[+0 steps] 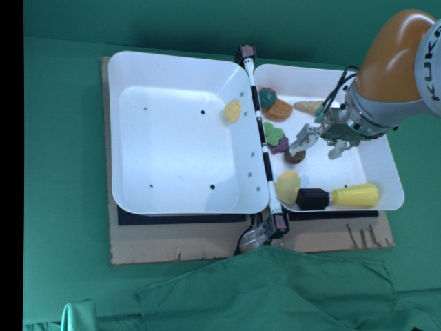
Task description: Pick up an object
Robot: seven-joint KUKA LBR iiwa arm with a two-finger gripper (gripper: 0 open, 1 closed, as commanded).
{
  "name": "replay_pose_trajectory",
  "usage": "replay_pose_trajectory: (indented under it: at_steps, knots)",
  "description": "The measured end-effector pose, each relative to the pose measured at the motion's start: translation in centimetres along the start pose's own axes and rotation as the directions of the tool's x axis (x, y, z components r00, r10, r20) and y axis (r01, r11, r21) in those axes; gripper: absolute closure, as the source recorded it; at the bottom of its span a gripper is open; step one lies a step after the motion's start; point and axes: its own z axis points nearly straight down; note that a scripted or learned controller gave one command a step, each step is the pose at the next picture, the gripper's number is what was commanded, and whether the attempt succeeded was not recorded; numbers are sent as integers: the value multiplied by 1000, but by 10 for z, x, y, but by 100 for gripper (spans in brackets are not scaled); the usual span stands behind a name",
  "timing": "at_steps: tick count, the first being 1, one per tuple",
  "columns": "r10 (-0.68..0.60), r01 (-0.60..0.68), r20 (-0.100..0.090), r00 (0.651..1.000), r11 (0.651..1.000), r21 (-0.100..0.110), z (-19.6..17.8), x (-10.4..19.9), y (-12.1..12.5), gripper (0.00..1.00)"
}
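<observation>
your green table (69,150) holds two bins; the end effector (320,143) hangs spread wide, holding nothing, over the right bin (386,178) toys.

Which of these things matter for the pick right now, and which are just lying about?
In play:
claw, over the right bin
brown piece beside it
purple-green toy

Lying about:
yellow piece in the left bin
yellow-handled tool
green cloth
</observation>
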Motion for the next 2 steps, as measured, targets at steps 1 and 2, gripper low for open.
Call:
replay_pose_trajectory:
  at_steps: [1, 2]
  knots:
    - [6, -6, 3, 1000, 1000, -6, 18, -35, -19, 0]
    - [1, -1, 5, 1000, 1000, -11, 47, -31, 25, 0]
